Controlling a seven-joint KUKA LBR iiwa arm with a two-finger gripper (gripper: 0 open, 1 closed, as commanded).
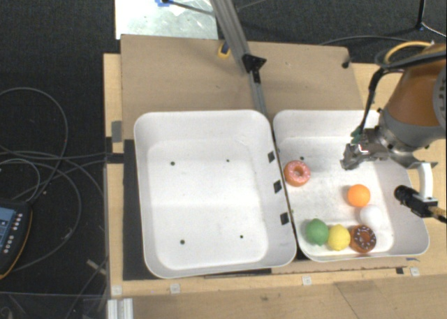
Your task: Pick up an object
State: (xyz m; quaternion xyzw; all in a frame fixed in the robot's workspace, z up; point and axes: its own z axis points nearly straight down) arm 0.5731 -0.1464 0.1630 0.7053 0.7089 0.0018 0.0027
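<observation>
Pink-frosted ring doughnut (297, 173) lies at the left edge of the right white bin (314, 136), apart from the gripper (353, 156), which hangs above the bin floor; whether its claw is released or clenched, I cannot tell.

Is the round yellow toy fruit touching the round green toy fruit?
Touching. In the camera view, the round yellow toy fruit sits directly against the round green toy fruit, with no white bin floor visible between them.
</observation>
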